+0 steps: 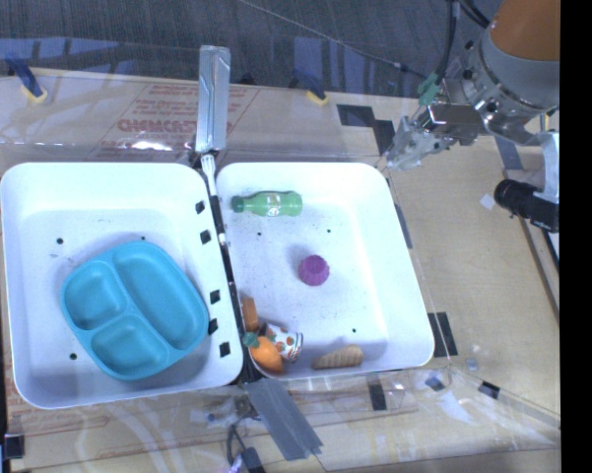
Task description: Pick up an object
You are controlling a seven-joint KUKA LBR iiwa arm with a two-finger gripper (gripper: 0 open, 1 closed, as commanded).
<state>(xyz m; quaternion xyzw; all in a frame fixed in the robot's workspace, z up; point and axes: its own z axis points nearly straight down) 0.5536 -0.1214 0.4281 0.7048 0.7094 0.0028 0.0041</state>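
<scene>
Bottle [267, 203] label — writing too small

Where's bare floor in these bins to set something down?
Right bin: open floor right of the purple ball, and between it and the green bottle. Its near-left corner is crowded by the orange toy. Left bin: bare strip behind the blue tray.

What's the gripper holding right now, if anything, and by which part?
Nothing is held. The gripper hangs outside the right bin, above its far right corner, apart from the green bottle and purple ball lying in it.
</scene>
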